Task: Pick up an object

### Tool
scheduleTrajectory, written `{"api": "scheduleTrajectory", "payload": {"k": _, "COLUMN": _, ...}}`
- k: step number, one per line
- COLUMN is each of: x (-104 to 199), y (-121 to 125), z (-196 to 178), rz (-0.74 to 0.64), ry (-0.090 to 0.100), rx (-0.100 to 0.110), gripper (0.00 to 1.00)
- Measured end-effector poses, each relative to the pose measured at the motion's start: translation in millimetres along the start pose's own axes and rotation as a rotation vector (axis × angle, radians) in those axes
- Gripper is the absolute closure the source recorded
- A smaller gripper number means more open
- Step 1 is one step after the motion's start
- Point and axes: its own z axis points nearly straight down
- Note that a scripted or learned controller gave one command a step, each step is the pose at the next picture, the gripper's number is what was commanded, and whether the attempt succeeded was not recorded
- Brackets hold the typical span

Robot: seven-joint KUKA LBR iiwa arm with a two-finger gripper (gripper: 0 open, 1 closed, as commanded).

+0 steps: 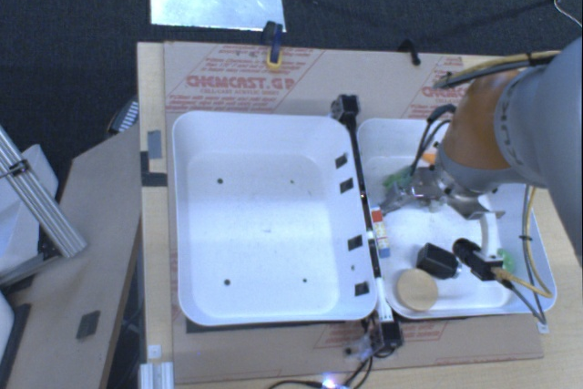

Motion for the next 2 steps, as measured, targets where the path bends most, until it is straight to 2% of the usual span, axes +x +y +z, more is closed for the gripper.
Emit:
{"api": "scheduleTrajectory", "payload": {"k": 1, "x": 2, "y": 63, "z": 2, "rz": -0.001, "ry": 0.004, "rx": 0.001, "gripper": 0.0}}
{"api": "scheduleTrajectory", "payload": {"k": 2, "x": 1, "y": 61, "z": -8, "rz": -0.004, "ry": 0.003, "rx": 0.005, "gripper": 1.0}}
